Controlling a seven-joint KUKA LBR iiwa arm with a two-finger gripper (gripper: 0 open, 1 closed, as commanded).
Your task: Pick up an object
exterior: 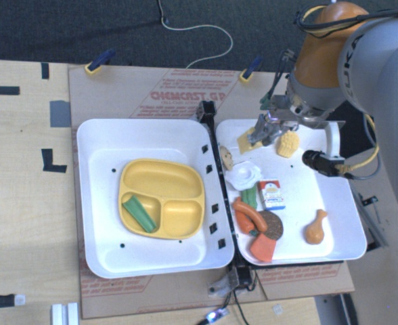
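Partly hidden under the arm's grey wrist, the gripper (265, 131) hangs over the far end of the right bin (341, 212), and I cannot tell how its tips stand; they blur into the flat yellow wedge (246, 143) lying just below them. Beside it to the right sits a bumpy yellow lump (288, 143), near a black fitting on the arm. Along the bin's left wall the toys crowd and overlap: a crumpled white piece (244, 176), a small white carton (271, 195) with red and blue print too small to read, a green piece (250, 197) half covered, an orange-red sausage (248, 216), a dark brown disc (272, 225) and a red-orange slab (262, 248). A tan pear shape (315, 227) lies apart from them. The left bin (94, 154) holds a yellow divided plate (164, 198) with a green vegetable (139, 212) in one compartment. Red lettering on the cardboard (179, 93) behind the bins reads roughly "CHEMCRAFT", upside down and faint.
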